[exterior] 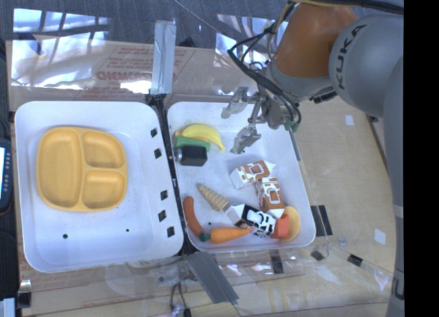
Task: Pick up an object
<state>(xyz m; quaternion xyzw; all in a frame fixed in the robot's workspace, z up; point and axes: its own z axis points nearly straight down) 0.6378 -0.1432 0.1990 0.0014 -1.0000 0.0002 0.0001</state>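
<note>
My gripper (240, 122) hangs over the far part of the right bin (295, 165), fingers spread open with nothing between them. One fingertip (230, 108) is near the bin's far rim, the other (243, 141) points down toward the bin floor. Just left of it lies a yellow banana (201, 133) beside a black-and-green block (192, 152). Nearer the front sit an orange-and-white carton (254, 173), a second carton (271, 194), an ice-cream cone (213, 197), a sausage (192, 215), a carrot (230, 235), a black-and-white toy (259, 220) and an orange fruit (291, 221).
The left bin (27, 240) holds a yellow divided tray (82, 168). A black divider with clips (167, 171) runs between the bins. Cardboard and tape (163, 55) lie behind them. The grey arm with its orange band (309, 38) comes in from the upper right.
</note>
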